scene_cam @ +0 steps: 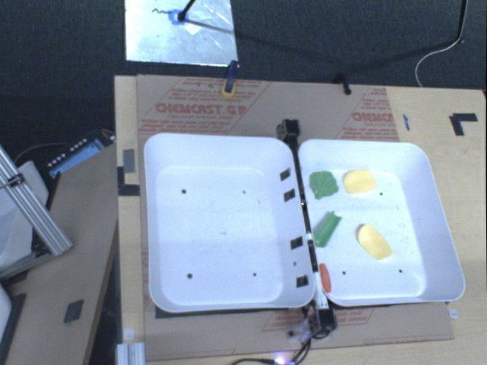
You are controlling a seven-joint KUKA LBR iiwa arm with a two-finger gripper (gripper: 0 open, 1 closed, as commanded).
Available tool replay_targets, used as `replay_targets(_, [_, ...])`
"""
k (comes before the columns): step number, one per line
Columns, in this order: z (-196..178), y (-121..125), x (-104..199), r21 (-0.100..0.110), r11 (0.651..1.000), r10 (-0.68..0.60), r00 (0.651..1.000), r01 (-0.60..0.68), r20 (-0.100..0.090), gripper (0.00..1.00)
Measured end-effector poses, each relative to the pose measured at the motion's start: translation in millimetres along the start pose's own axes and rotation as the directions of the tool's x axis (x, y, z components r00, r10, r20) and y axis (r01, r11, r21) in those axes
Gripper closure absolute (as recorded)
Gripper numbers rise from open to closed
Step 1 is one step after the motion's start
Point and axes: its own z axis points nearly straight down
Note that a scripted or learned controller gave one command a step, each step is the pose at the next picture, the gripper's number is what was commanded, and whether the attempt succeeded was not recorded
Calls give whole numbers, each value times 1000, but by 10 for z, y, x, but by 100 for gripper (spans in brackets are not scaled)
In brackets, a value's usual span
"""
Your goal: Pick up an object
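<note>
Nothing grasped yet; gripper state I cannot tell. I am choosing a target: rounded yellow soft piece (374, 242) in right white plastic bin (437, 226).

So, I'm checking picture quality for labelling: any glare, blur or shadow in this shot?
Camera view: strong glare on the foil sheet at the top; soft overall, so the small items in the right bin lack crisp edges; light is even, with faint shadows along the bin walls.
</note>
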Motion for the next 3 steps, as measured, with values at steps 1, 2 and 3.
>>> replay_targets(1, [-15, -452, 104, 0, 1000, -6, 1000, 6, -4, 100])
replay_targets(2, [1465, -443, 628, 15, 1000, -11, 1000, 11, -7, 100])
replay_targets(3, [207, 93, 756, -15, 1000, -11, 1000, 11, -1, 100])
